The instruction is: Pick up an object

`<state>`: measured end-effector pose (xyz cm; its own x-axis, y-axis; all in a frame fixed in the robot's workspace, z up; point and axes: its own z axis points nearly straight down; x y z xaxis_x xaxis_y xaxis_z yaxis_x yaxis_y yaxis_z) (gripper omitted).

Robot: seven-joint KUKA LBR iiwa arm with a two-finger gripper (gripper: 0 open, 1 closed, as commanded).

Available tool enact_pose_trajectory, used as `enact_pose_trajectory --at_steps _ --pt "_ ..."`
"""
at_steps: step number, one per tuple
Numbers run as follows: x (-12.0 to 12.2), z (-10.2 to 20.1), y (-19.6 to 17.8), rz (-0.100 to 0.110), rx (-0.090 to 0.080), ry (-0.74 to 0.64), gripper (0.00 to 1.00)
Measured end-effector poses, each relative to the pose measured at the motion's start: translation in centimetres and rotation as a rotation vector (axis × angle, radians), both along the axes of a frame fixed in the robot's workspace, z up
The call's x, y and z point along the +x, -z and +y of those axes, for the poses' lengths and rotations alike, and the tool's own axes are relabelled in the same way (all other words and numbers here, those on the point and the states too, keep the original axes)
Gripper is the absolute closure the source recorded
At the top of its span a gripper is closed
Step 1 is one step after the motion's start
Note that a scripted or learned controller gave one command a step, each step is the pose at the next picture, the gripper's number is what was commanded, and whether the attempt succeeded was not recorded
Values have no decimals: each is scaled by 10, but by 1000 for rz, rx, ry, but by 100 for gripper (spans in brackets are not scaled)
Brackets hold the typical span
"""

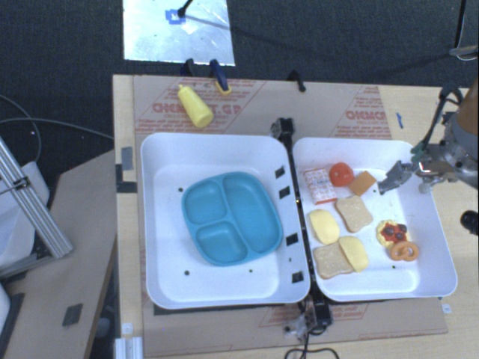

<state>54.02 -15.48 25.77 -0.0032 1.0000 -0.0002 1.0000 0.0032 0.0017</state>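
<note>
Our gripper (391,179) hangs over the right bin (434,275) near its far right side; we cannot tell its state. Just left of it we see an orange block (364,182) and a red tomato (341,173). Below lie bread slices (353,213), yellow pieces (324,226) and a small pizza (393,232). The left bin (161,200) holds a blue divided plate (230,217).
</note>
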Motion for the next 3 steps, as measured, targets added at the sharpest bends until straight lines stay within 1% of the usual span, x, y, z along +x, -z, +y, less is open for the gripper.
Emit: enact_pose_trajectory --at_steps 1,2,3 --pt "33 -40 141 10 1 4 0" --pt "119 -51 173 -9 -3 -4 0" --pt "130 -52 143 -4 -1 -3 0"
